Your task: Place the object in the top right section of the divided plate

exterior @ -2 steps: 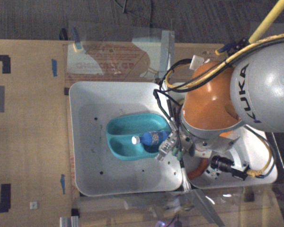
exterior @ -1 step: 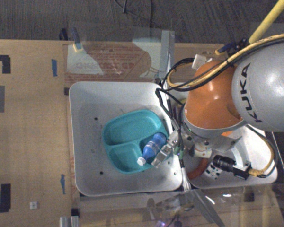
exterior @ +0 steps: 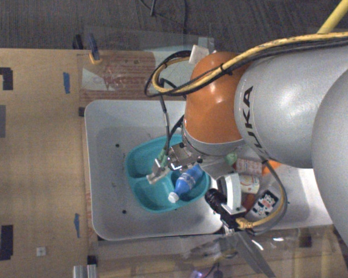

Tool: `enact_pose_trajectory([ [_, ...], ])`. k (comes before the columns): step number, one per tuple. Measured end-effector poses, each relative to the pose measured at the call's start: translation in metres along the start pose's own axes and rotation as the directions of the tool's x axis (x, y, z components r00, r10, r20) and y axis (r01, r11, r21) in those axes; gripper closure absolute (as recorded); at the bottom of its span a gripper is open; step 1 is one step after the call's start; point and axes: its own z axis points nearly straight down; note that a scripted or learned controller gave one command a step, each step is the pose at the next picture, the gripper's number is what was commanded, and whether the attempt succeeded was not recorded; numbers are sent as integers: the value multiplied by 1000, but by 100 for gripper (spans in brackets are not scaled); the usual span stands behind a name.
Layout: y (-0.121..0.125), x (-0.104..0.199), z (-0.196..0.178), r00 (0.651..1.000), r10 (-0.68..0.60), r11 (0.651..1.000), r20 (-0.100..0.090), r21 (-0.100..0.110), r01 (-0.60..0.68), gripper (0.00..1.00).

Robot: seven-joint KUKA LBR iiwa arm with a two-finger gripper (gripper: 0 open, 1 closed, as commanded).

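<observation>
Camera view – scene: white bin (exterior: 104, 155) on the table (exterior: 35, 155), with a teal divided plate (exterior: 140, 181) lying in it; a second bin to the right is mostly covered by the arm.

Object: small blue bottle with a white cap (exterior: 185, 184) – it lies on its side in the plate's right-hand lower compartment, cap pointing down-left toward the rim.

Tool: tool (exterior: 161, 168) hangs over the plate's central divider, just left of the bottle. Fingers (exterior: 155, 175) look narrow, with nothing visible between them; the bottle lies beside them, not in them.

Arm pose: arm (exterior: 290, 97) reaches in from the right, orange band (exterior: 211, 100) directly above the plate, wrist pointed down and left into the bin. Black and yellow cables (exterior: 162, 77) loop off the wrist.

Other items: a cluster of packaged goods (exterior: 249, 178) sits under the arm, right of the plate; too hidden to name.

Step in hand: I judge this is at or near the release – the bottle rests in a compartment, free of the tool. Whether that compartment counts as top right depends on how the plate is read; I cannot tell from this slant.

Next move: probably a straight lift clear of the plate, without clipping the bottle or dragging the rim.
</observation>
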Motion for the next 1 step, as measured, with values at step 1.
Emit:
enact_pose_trajectory([
  [1, -4, -1, -148, 901, -434, 901, 1, -1, 434, 0],
])
